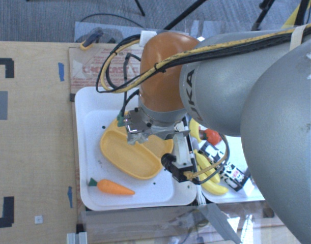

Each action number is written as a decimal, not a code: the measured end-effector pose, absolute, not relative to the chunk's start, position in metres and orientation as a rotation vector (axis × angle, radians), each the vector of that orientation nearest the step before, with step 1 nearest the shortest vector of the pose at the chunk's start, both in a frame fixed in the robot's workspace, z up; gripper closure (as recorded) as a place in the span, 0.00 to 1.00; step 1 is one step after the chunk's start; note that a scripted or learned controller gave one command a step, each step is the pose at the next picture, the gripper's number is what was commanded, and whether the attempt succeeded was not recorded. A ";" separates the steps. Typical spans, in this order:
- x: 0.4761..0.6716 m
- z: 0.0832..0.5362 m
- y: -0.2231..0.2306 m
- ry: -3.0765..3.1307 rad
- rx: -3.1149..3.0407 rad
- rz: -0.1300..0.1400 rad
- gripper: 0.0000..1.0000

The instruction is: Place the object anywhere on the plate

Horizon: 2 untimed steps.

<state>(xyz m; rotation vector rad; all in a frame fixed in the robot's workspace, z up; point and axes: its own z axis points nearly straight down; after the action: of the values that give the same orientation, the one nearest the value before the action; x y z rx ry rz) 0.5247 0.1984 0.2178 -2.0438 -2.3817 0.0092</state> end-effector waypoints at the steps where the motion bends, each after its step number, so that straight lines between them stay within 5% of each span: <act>1: 0.525 0.218 0.198 -2.381 -2.045 0.009 0.00; 2: 0.526 0.225 0.198 -2.380 -2.044 0.014 1.00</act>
<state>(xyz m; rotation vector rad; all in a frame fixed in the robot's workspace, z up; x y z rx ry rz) 0.5259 0.1983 0.2245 -2.0441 -2.3799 0.0140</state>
